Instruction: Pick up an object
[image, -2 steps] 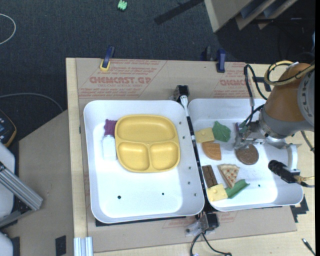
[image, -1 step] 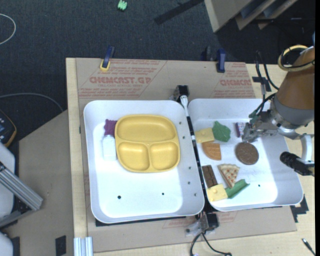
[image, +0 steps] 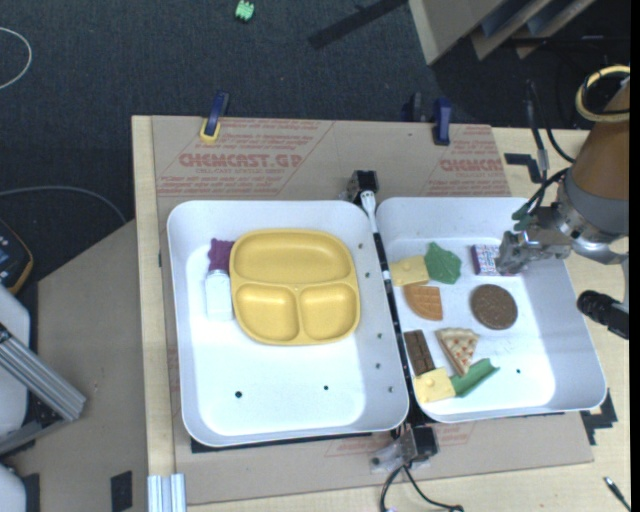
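The right bin (image: 560, 385) holds several toy foods. Among them are a yellow cheese piece (image: 408, 270), a green leaf (image: 441, 263), an orange bread slice (image: 424, 300), a brown round cookie (image: 494, 306), a pizza slice (image: 459, 348), a dark chocolate bar (image: 418, 350), a yellow block (image: 433, 384) and a green pod (image: 475, 378). A small purple packet (image: 484, 260) lies toward the bin's back. My gripper (image: 512, 252) hangs low just to the right of that packet, touching or nearly touching it, and above the cookie.
The left bin (image: 270, 400) holds a yellow divided plate (image: 295, 285), with a white bottle with a purple cap (image: 217, 278) at its left side. Clamps sit on the bench's far edge. The front of the left bin is bare white floor.
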